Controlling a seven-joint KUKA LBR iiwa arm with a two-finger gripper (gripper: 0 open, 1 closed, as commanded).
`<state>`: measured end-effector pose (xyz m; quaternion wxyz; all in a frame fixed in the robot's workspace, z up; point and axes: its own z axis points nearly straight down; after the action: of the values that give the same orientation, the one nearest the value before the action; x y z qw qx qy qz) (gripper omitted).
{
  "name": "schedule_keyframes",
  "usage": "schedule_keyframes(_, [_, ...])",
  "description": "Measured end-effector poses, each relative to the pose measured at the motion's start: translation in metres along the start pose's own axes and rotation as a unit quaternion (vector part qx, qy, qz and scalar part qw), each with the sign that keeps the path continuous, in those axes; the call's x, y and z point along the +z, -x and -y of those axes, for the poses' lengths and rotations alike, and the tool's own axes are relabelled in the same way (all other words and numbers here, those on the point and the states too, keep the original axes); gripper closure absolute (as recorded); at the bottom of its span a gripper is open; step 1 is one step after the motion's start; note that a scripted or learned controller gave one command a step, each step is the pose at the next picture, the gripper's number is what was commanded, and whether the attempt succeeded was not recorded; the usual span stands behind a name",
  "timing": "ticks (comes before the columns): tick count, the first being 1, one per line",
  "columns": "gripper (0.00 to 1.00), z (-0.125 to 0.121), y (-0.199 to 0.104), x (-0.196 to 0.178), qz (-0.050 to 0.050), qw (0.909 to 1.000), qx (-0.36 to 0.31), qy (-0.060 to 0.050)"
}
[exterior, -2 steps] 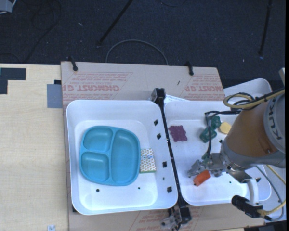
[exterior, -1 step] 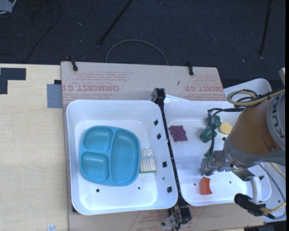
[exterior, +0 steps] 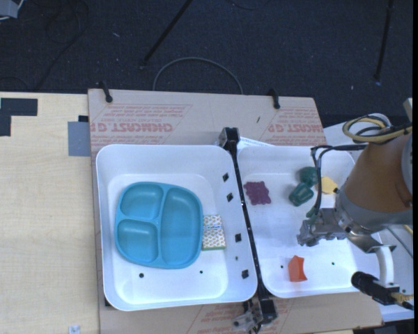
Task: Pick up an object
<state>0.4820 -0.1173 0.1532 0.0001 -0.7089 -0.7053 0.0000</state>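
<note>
The right bin (exterior: pixel 279 162) holds a purple piece (exterior: pixel 257 193) near its left side, a dark green object (exterior: pixel 304 185) further right, a small yellow piece (exterior: pixel 328 185) beside the arm, and an orange-red block (exterior: pixel 297 268) near the front. My gripper (exterior: pixel 312 235) hangs low over the right bin's floor, between the green object and the orange-red block, touching neither. The arm's wrist covers the fingers from above.
The left bin (exterior: pixel 125 160) holds a blue divided plate (exterior: pixel 159 224) and a small patterned sponge-like piece (exterior: pixel 213 232) against the plate's right edge. A black divider (exterior: pixel 238 207) runs between the bins. Cables (exterior: pixel 366 127) lie at the right.
</note>
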Motion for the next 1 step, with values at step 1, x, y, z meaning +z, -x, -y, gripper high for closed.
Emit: schedule_keyframes(1, [1.00, 0.0057, -0.0071, -0.0549, 0.000, 1.0000, -0.003, 0.001])
